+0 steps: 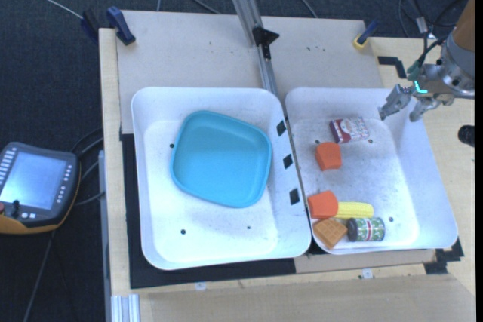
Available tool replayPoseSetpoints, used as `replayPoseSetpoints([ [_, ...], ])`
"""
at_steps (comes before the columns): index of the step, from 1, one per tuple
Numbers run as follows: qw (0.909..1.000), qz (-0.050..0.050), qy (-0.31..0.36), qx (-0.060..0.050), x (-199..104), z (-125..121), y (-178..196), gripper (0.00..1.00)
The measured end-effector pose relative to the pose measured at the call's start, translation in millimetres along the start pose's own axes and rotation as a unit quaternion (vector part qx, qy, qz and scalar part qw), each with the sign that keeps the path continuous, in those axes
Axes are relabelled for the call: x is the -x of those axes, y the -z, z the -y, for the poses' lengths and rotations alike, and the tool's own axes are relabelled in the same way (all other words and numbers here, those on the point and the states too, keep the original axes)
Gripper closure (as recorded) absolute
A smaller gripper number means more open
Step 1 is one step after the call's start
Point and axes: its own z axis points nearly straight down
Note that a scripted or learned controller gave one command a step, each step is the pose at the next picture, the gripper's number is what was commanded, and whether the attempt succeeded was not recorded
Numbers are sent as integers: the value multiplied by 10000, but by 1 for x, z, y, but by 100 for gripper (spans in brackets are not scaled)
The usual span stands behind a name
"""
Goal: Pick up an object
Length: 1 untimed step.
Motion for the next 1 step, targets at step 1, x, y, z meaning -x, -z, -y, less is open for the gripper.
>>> replayPoseSetpoints([
  [1, 10000, 0, 0, 0, 0, 0, 0, 0],
])
